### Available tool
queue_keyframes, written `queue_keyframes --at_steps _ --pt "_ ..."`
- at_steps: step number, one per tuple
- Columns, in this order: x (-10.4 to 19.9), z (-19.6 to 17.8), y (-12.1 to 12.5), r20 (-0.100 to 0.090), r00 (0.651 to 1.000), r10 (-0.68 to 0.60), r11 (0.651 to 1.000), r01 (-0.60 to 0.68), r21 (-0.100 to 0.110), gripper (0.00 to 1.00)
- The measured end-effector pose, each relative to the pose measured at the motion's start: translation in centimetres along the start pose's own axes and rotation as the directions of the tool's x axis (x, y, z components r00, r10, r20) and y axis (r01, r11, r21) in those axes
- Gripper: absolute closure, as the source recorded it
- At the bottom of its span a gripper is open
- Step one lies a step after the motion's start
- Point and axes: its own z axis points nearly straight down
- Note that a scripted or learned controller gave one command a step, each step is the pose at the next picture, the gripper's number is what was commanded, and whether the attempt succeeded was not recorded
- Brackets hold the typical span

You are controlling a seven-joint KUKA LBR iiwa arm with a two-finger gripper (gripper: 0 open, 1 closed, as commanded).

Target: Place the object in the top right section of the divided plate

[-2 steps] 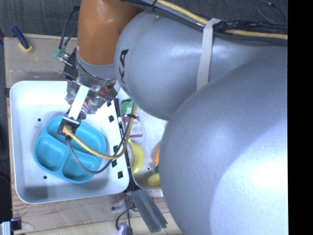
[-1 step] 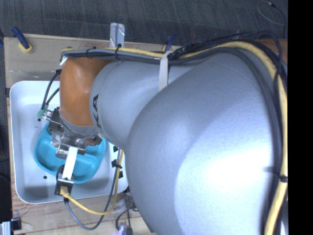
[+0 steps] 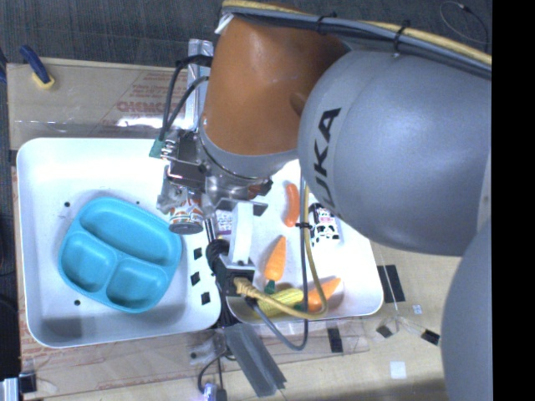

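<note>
Seemingly the arm (image 3: pixel 351 132) looms over the seam between the two bins, its hand (image 3: pixel 188 211) hanging just beside the right edge of the blue divided plate (image 3: pixel 119 253), which lies in the left bin (image 3: pixel 42 224). Whether the hand is clenched or released I cannot tell. The likely objects, an orange carrot (image 3: pixel 275 258), a second carrot (image 3: pixel 290 203) and a corn cob (image 3: pixel 276 297), lie in the bin (image 3: pixel 368 295) well right of the plate, none between any fingers. My worry is a failed pick: the pieces crowd together there, so the hand may come away with nothing or nudge a neighbour.
</note>
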Motion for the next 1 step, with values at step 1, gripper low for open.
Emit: queue_keyframes --at_steps 1 --pt "3.5 12.05 -1.44 0.004 1.0 0.002 1.0 -0.002 0.005 1.0"
